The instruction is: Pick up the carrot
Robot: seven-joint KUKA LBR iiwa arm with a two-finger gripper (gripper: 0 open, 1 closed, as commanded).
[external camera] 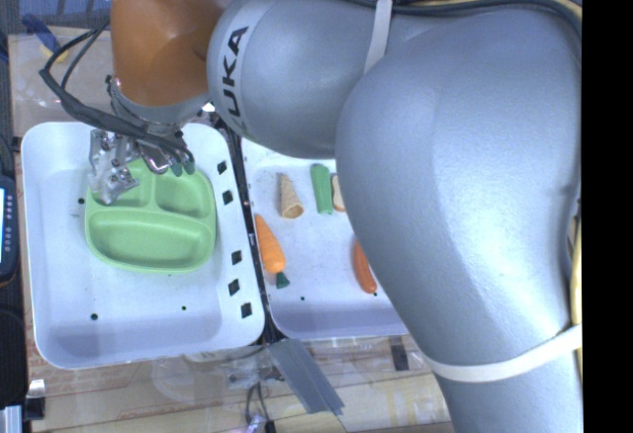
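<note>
The carrot (269,245), orange with a green stub at its near end, lies in the right bin (326,320) close to the divider between the bins. My gripper (116,174) hangs over the left bin (59,312), above the far left corner of a green divided plate (148,238). It is well to the left of the carrot, with nothing visibly in it. The grey arm and its orange band cover much of the right bin.
A second orange piece (363,268) lies partly under the arm's edge in the right bin. A tan cone-shaped item (288,196) and a green stick (321,188) lie behind the carrot. The bins' raised divider (242,243) runs between gripper and carrot.
</note>
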